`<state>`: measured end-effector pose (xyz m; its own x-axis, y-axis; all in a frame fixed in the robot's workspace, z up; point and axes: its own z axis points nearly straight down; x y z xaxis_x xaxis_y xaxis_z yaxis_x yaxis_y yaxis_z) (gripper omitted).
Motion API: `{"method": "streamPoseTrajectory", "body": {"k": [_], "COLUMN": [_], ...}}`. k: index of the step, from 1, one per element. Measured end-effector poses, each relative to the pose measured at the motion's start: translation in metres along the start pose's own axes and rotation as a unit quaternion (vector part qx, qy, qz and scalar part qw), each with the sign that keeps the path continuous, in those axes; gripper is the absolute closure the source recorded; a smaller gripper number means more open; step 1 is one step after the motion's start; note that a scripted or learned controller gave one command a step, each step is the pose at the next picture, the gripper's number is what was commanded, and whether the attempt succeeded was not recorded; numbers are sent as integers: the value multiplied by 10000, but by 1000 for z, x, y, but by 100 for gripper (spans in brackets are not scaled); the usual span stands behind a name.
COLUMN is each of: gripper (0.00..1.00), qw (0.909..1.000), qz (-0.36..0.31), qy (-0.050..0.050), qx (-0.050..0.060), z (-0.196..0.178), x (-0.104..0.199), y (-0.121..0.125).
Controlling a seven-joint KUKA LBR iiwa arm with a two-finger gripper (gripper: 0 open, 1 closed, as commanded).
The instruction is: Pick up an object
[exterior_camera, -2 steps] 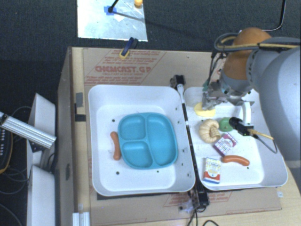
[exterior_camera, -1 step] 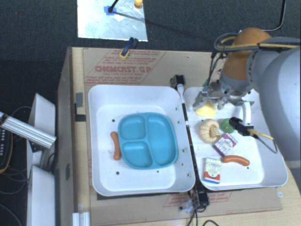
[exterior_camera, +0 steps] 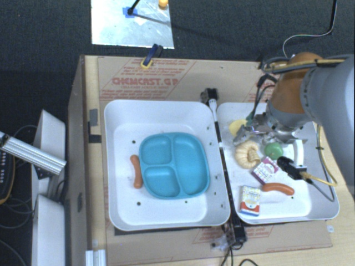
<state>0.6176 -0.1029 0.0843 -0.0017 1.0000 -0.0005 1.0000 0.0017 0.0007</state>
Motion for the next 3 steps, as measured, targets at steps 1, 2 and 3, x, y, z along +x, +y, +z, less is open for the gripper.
{"method": "streamPoseTrajectory", "body": {"k": [1, 2, 3], "gripper": [0, 100, 100], "qw": [10000, 10000, 10000], "qz": [1, -4, -11], "qy": [3, 2, 6], "qx": [0, -14, -15], "z": [0, -11, -138], "x": [12, 12, 88], "y": [-23, -22, -44]}}
